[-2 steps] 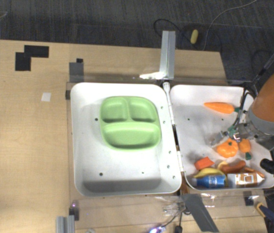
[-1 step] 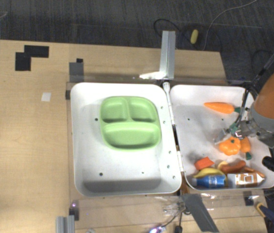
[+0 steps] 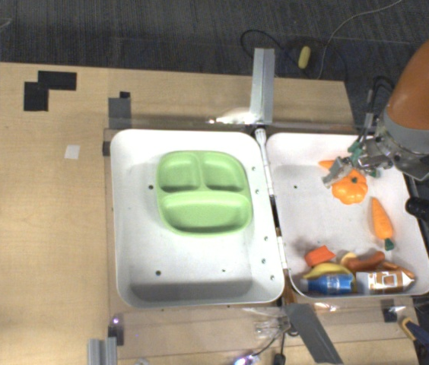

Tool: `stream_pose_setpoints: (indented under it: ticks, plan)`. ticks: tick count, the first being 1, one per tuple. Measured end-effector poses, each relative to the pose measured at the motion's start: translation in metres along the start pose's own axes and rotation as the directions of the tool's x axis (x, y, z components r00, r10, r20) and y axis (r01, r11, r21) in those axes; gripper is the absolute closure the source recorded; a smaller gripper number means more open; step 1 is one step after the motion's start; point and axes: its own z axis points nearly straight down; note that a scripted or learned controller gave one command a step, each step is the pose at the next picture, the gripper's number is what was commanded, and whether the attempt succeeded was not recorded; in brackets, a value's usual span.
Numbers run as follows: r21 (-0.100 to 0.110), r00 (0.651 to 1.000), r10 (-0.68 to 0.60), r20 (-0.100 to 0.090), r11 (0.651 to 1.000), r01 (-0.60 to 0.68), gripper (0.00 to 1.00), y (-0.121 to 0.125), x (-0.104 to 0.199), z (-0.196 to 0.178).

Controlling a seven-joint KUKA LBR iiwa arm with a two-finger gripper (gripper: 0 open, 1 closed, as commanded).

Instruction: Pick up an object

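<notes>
The arm point(image 3: 427, 90) is cut off by the right edge.

arm point(image 3: 420, 120): grey body | orange band above wrist | black cable beside wrist

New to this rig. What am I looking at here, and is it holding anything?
This is one fixed camera above a bench, looking down at a slant. The grey and orange shape at the right is a robot arm; its gripper hangs just above a small orange pumpkin toy. Whether it grips the toy cannot be told. Two white bins sit side by side. The left bin holds a green divided plate. The right bin holds the pumpkin, a toy carrot and a heap of toy food along its near edge.
</notes>
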Motion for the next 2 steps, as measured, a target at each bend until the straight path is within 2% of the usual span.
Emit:
stream_pose_setpoints:
  ticks: [1, 2]
  plan:
    - [0.001, 1.0, 0.014, 0.002, 1.0, -0.014, 1.0, -0.014, -0.052, -0.042]
    - [0.0, 1.0, -0.025, 0.002, 1.0, 0.025, 1.0, 0.007, -0.038, -0.045]
